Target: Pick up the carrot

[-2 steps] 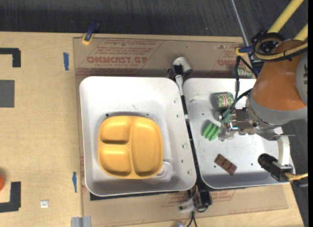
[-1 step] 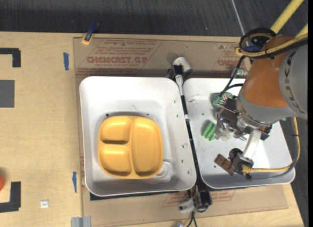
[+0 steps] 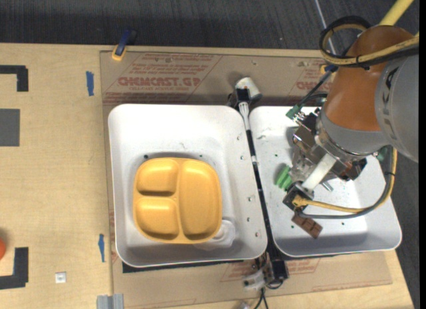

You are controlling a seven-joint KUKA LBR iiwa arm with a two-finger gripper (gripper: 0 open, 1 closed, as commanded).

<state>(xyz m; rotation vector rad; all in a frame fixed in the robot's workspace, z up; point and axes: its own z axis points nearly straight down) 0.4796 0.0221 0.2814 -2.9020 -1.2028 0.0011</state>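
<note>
My gripper hangs low over the left half of the right bin, under the grey and orange wrist. The wrist hides how the fingers stand. A small green piece pokes out at the gripper's left side, on the bin floor. I cannot tell whether it is the leafy end of the carrot. Whatever lies directly beneath the gripper is hidden by the arm.
A small brown block lies near the right bin's front edge. A yellow divided plate lies in the left bin. The ridge where the two bins meet runs just left of the gripper. An orange-red thing shows at the bench's far left edge.
</note>
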